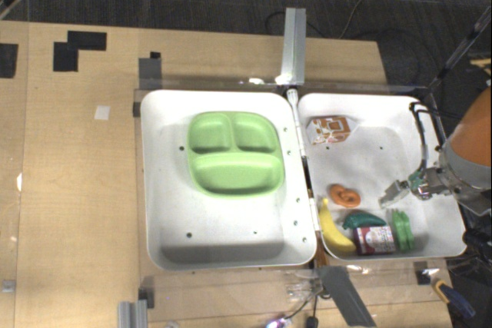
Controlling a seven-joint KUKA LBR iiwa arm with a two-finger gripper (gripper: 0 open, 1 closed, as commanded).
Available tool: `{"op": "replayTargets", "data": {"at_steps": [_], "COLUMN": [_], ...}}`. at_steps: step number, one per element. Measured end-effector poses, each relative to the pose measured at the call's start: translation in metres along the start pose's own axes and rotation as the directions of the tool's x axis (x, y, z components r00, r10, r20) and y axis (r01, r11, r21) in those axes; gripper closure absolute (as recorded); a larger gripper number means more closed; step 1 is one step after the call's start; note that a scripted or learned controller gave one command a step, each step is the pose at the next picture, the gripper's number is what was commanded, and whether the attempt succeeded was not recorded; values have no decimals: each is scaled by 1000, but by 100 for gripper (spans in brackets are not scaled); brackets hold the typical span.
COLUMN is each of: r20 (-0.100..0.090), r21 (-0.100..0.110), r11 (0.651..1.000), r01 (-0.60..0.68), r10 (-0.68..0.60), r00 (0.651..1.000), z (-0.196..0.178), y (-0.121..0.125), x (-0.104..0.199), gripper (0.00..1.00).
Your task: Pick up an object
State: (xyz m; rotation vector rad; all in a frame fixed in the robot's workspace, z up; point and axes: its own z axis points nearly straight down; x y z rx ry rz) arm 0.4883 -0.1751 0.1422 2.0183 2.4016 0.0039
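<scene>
In the camera view, the gripper [396, 192] hangs in the right bin [369, 115] near its right edge, with nothing between its fingers; I cannot tell how wide they are. A can [382, 236], a banana [333, 227] and an orange ring [344, 196] crowd the front edge, so a grasp may slip or push neighbours. A snack packet [329, 130] lies near the back; its print is unreadable. The left bin [161, 188] holds a green divided plate [234, 152].

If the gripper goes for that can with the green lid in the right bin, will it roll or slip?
The can lies on its side, so a nudge would probably roll it. Its round wall may slip between fingers. The banana alongside might stop rolling that way.
</scene>
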Motion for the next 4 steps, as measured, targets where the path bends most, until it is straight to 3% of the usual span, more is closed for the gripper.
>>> {"op": "replayTargets", "data": {"at_steps": [1, 2, 3, 4], "r20": [0, -1, 1, 1], "r21": [2, 1, -4, -4], "r11": [994, 996, 996, 996], "r01": [-105, -88, -85, -85], "r10": [105, 88, 85, 85], "r00": [994, 996, 996, 996], "z": [42, 33, 22, 22], "y": [-3, -3, -1, -1], "x": [-13, -12, -12, -12], "gripper": [0, 0, 100, 0]}}
